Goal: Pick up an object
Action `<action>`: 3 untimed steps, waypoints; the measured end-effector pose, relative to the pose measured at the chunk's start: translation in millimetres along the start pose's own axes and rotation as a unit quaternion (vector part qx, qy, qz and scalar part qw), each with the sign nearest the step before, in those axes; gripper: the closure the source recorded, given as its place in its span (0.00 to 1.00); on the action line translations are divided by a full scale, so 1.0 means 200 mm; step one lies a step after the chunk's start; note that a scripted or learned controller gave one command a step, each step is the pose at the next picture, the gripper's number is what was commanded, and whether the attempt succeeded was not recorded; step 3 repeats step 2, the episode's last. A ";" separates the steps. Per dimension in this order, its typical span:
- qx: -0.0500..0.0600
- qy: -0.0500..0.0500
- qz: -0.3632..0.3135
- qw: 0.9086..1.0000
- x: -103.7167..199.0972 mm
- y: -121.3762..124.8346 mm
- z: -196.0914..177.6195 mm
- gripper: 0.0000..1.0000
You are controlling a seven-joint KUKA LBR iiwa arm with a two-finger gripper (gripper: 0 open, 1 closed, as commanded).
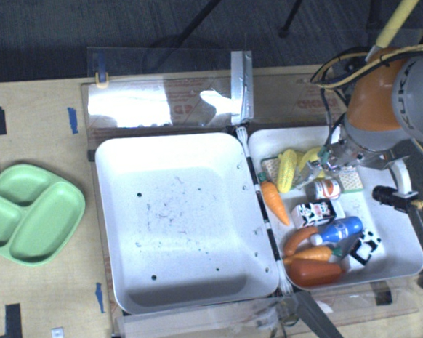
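Red sausage lowest — gripper above can, corn.

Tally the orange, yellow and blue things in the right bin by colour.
Orange: 2, a long orange carrot and a smaller orange carrot
Yellow: 1, yellow corn cob
Blue: 1, blue plastic bottle
Total: 4

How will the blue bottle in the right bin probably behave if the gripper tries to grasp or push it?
The blue bottle lies on its side, so its round body would probably roll if pushed. Its glossy surface looks smooth and may slip between fingers. It rests against the orange carrot-like toy and other items, which may limit rolling but crowd a grasp.
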State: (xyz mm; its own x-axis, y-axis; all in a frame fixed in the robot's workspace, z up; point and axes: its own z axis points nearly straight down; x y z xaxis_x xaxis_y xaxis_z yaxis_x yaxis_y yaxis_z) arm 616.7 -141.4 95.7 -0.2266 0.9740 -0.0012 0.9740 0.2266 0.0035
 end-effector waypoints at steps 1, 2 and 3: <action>-0.001 0.000 0.001 1.000 -0.01 0.00 -0.05 1.00; 0.002 0.000 0.155 0.988 0.56 0.06 -0.44 1.00; 0.002 0.000 0.155 0.988 0.56 0.06 -0.44 1.00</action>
